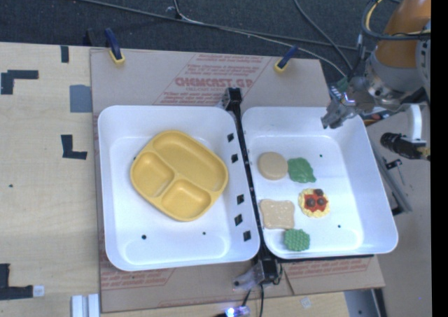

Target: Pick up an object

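1. Gripper (334,117) hangs over the right bin's (374,189) far right corner; you cannot tell its state.
2. Your nearest targets, the round tan cookie (272,166) and green leaf piece (301,169), lie toward the bin's middle, left of and nearer the camera than the gripper.

Two clamps (114,47) pin cardboard (210,81) under cables (175,8)

The arm (402,36) is cut off by the right edge; the pincer (334,117) is too blurred to read.
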Controlling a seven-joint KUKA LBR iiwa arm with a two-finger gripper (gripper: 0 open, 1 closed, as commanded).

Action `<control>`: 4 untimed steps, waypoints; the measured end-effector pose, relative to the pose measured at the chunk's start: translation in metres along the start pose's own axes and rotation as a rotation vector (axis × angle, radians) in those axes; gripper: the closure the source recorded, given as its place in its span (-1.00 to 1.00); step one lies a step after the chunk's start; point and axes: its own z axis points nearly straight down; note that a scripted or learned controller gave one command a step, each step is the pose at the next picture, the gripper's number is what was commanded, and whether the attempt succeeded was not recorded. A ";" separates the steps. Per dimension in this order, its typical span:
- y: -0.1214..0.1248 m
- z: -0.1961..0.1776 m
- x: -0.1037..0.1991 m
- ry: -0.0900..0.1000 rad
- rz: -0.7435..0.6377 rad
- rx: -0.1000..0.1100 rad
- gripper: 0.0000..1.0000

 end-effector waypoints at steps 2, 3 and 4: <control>-0.002 -0.063 -0.009 0.001 0.000 0.005 1.00; -0.014 -0.043 0.040 0.003 -0.003 0.009 1.00; -0.025 -0.044 0.097 0.003 -0.005 0.007 1.00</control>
